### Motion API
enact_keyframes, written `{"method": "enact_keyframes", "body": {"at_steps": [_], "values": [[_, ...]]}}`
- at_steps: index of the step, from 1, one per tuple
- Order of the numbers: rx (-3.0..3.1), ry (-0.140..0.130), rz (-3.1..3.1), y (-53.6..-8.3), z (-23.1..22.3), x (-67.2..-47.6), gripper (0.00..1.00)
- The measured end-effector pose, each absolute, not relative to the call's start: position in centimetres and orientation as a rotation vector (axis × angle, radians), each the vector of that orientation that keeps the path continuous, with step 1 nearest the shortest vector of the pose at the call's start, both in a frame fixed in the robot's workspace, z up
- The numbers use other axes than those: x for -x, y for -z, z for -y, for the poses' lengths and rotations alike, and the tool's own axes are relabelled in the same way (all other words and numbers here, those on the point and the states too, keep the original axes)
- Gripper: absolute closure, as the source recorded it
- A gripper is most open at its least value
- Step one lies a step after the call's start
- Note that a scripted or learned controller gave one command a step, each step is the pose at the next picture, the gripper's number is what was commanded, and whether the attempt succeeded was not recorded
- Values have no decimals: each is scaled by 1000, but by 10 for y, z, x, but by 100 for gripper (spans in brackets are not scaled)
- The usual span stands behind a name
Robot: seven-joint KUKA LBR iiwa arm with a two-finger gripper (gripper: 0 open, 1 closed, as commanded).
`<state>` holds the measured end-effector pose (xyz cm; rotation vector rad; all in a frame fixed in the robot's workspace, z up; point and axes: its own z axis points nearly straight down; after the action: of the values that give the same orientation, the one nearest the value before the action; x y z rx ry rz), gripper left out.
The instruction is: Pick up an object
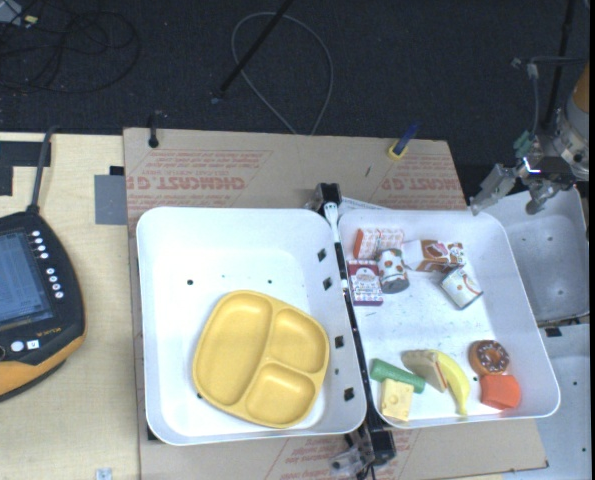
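Camera view looks down on the left bin (177,258), which holds a yellow divided plate (260,358). Right of that plate, the right bin (522,298) carries small toy foods: a banana (455,380), an orange block (500,391), a white cup (461,287), a chocolate donut (489,356). The gripper (522,183) hovers beyond this bin's far right corner, fingers spread with nothing between them.
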<state>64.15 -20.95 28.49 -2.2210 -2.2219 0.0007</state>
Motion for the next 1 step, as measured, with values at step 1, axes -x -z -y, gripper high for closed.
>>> {"method": "enact_keyframes", "body": {"at_steps": [1], "values": [[2210,-13,2208,-173,199,-558,0]]}}
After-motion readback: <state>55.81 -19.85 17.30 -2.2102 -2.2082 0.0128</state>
